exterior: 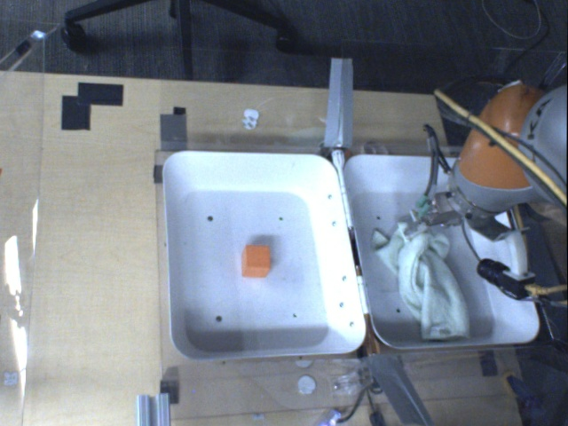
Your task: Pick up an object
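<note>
A small orange cube (256,261) lies near the middle of the left white bin (191,322). A crumpled pale green-white cloth (430,282) lies in the right bin (515,331), stretching from its centre toward the front. My gripper (435,213) is low in the right bin, right at the cloth's far end, where the fabric bunches up against it. The grey wrist with the orange band (497,145) hides the gripper from above.
A metal divider post (339,105) stands at the back between the two bins. Black cables (506,278) run along the right bin's right side. Black tape marks (89,103) sit on the wooden bench at far left.
</note>
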### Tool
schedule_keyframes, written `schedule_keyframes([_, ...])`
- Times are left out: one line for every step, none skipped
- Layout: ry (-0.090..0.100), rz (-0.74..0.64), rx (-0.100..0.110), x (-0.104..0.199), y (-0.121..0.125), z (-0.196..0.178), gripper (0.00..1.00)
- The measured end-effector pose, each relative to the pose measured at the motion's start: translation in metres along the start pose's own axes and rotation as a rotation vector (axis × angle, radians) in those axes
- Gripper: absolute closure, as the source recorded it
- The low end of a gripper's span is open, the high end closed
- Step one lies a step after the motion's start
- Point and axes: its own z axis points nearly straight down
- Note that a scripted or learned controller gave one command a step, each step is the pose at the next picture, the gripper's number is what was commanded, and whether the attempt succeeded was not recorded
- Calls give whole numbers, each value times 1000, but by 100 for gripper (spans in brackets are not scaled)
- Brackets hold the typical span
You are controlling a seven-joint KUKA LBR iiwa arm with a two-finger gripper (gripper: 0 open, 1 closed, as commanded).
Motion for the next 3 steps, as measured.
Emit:
schedule_keyframes([0,-74,7,-8,89,-75,100])
schedule_keyframes([0,-73,8,-8,89,-74,0])
schedule_keyframes([-2,-130,6,-8,97,29,0])
